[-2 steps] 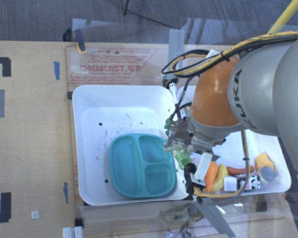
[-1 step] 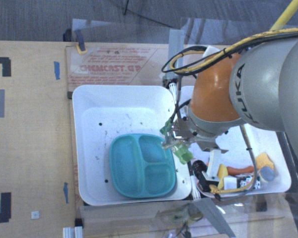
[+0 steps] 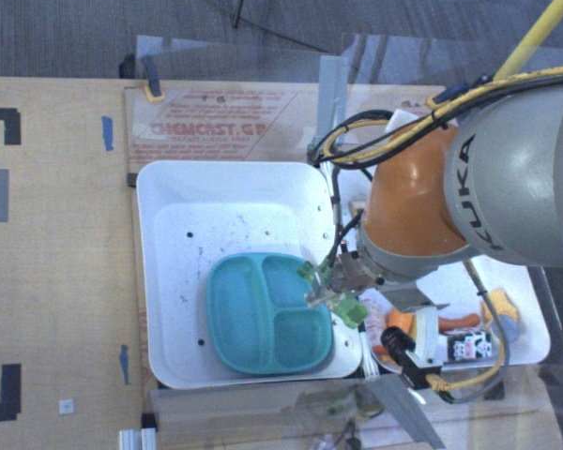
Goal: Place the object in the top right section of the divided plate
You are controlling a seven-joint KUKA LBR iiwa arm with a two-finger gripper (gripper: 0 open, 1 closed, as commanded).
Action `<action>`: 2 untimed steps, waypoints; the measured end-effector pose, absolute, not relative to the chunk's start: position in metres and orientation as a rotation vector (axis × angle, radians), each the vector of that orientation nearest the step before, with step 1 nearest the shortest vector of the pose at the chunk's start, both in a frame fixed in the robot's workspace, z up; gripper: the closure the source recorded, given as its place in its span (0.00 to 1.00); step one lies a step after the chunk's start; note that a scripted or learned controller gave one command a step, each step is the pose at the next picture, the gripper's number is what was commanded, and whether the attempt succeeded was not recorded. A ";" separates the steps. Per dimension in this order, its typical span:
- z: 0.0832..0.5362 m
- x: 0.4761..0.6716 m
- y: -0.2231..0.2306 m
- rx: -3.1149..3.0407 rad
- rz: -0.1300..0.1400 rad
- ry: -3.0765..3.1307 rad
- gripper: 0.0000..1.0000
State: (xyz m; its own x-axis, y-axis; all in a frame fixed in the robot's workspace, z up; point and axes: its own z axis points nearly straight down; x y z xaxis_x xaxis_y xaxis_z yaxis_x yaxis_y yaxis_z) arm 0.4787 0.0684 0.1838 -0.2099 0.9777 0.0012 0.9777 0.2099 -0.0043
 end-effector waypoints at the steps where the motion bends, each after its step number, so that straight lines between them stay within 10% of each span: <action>1: 0.197 0.479 0.093 -1.912 -0.001 -2.494 1.00; 2: 0.197 0.479 0.093 -1.914 0.000 -2.492 0.00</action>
